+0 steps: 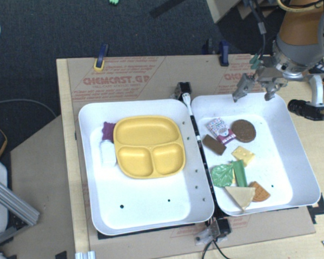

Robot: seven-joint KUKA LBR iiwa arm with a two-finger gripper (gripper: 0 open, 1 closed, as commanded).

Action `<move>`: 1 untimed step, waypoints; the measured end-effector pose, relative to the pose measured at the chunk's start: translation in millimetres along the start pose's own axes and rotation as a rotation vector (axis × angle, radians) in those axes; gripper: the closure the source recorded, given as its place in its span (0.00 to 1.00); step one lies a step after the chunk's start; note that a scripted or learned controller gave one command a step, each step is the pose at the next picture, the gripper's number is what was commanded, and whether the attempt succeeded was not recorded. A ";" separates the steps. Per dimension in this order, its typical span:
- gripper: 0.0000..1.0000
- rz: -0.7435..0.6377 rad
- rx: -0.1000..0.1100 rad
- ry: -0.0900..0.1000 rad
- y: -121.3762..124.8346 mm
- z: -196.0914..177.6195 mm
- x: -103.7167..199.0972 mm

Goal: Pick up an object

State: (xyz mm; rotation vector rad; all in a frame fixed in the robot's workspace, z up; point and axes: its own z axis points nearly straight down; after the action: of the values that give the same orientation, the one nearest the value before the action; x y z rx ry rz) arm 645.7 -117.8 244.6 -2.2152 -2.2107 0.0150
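Nearest, a pale toy wedge lies at the right bin's front edge, among other play food. Above the far rim hangs the hand, spread and holding nothing (the approach step, I judge); next it must descend over one piece.

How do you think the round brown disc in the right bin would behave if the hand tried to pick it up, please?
The brown disc looks flat and thin, so fingers closing from above would probably struggle for purchase on its edge. It seems rigid and smooth, so it would likely slide across the right bin if nudged. Lying flat, it seems unlikely to roll.
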 end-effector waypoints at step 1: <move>0.00 -0.002 -0.014 -0.002 2.1 -8.8 0.1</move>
State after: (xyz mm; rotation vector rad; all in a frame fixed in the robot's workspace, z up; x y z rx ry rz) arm 648.0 -117.7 253.3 -2.2212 -2.2209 0.0009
